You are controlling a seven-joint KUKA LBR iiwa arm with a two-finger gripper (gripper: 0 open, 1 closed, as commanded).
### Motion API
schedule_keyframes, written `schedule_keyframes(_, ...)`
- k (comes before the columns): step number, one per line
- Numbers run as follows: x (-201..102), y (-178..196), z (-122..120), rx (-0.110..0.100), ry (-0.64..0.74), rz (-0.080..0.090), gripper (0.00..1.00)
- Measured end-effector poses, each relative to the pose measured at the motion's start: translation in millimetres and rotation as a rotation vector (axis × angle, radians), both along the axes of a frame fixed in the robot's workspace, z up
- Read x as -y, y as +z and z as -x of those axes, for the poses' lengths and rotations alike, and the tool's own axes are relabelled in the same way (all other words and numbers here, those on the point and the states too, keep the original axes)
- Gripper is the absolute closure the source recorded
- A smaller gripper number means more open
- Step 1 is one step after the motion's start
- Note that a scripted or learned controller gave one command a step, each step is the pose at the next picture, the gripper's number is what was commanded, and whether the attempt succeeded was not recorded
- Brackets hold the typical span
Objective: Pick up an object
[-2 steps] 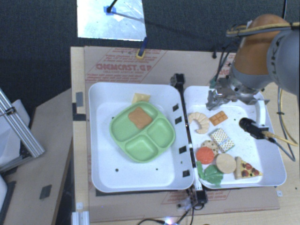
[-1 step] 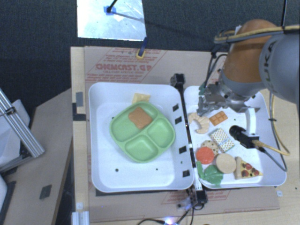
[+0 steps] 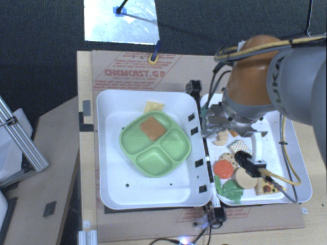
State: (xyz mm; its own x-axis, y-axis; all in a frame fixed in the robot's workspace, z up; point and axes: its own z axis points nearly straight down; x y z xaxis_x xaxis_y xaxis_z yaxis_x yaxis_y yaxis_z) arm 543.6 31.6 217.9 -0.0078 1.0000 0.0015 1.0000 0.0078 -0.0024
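Observation:
My gripper (image 3: 217,128) hangs low over the left part of the right bin (image 3: 301,180), mostly covered by the orange-banded wrist. Just beneath it lies a pale tan food piece (image 3: 221,137). Toward the front of the bin sit a red tomato slice (image 3: 223,169), a spotted cookie (image 3: 228,157), a white checkered piece (image 3: 238,147), a tan round disc (image 3: 246,179), a green leaf (image 3: 231,190) and a pizza-like piece (image 3: 266,188). Nothing shows between the gripper and any of these.
The left bin (image 3: 117,188) holds a green divided plate (image 3: 153,147) with a brown toast square (image 3: 153,128) in its far section. A yellow cheese slice (image 3: 153,106) lies behind the plate. Black clips line the wall between the bins.

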Motion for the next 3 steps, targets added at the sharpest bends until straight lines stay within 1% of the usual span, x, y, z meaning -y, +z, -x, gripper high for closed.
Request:
schedule_keyframes(1,-40,3,48,-0.001,0.000,0.000,1.00)
schedule_keyframes(2,-39,-1,52,0.002,-0.007,0.000,1.00)
schedule_keyframes(3,-51,3,46,0.004,-0.002,0.000,1.00)
